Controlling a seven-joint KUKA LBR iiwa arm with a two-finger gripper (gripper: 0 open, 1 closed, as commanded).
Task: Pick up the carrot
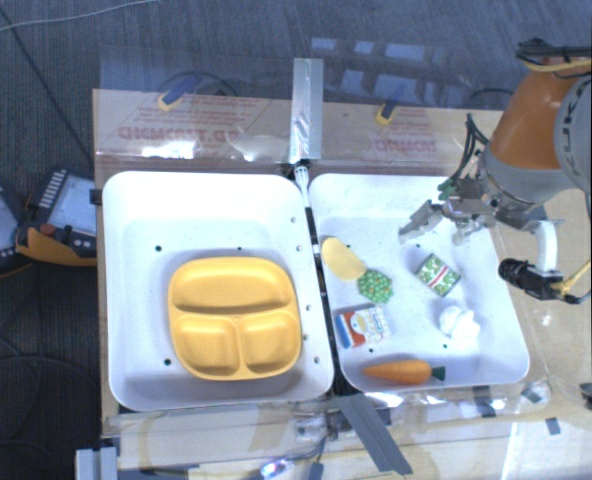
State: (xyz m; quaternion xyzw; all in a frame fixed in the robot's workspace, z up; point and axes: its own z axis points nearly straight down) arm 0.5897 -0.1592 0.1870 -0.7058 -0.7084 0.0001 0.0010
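The carrot [400,372], orange with a small green top at its right end, lies along the near wall of the right bin [496,368]. My gripper [442,224] hangs over the far right part of that bin, well away from the carrot, open, with nothing between its fingers. One grey finger [417,222] points left and down.
In the right bin lie a yellow chip-like piece [342,259], a green bumpy ball [376,286], a small red and white carton [362,326], a green and white can [438,274] and a white lump [457,321]. The left bin [136,208] holds a yellow divided plate [236,316].
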